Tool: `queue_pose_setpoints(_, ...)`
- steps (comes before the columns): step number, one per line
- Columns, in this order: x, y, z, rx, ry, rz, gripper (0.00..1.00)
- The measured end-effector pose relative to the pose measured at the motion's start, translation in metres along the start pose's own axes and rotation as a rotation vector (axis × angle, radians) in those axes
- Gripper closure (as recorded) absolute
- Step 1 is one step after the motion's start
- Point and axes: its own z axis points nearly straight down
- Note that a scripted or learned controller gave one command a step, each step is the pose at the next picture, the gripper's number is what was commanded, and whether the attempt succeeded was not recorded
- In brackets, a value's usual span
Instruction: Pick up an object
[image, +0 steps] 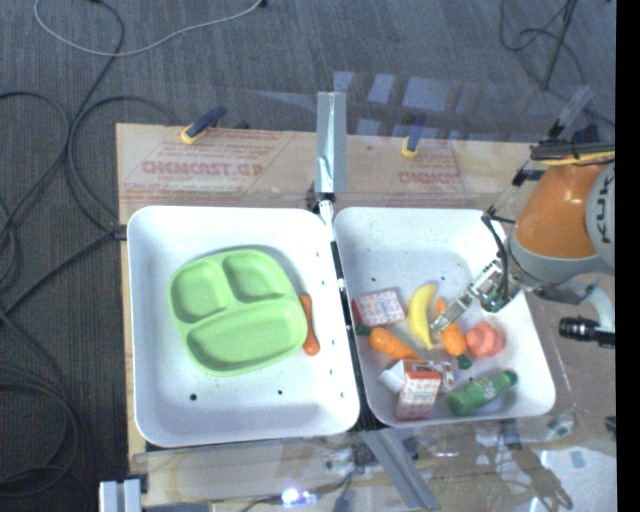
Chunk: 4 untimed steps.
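Observation:
The right bin (400, 222) holds several toy foods: a yellow banana (422, 310), an orange carrot (390, 343), a small orange piece (453, 340), a pink-red piece (485, 340), a green bottle (480, 392), a red and white carton (420, 388) and a patterned box (378, 307). My gripper (443, 320) reaches in from the right and is low in this bin. Its tip sits just right of the banana and above the small orange piece. Nothing is visibly lifted.
The left bin (200, 225) carries a green divided plate (238, 310), with an orange stick-shaped toy (309, 325) along its right side. A metal divider post (329, 140) stands behind the seam between the bins. Cables lie on the floor at the left.

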Motion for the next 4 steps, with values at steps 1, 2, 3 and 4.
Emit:
queue_pose_setpoints(1,-0.002,0.002,-0.01,-0.006,-0.006,0.001,1.0)
queue_pose_setpoints(2,0.009,0.079,-0.125,0.004,0.005,0.118,1.0)
queue_pose_setpoints(3,0.032,0.05,0.0,-0.005,-0.004,-0.106,1.0)
queue_pose_setpoints(4,0.066,0.124,-0.092,0.004,0.006,-0.026,1.0)
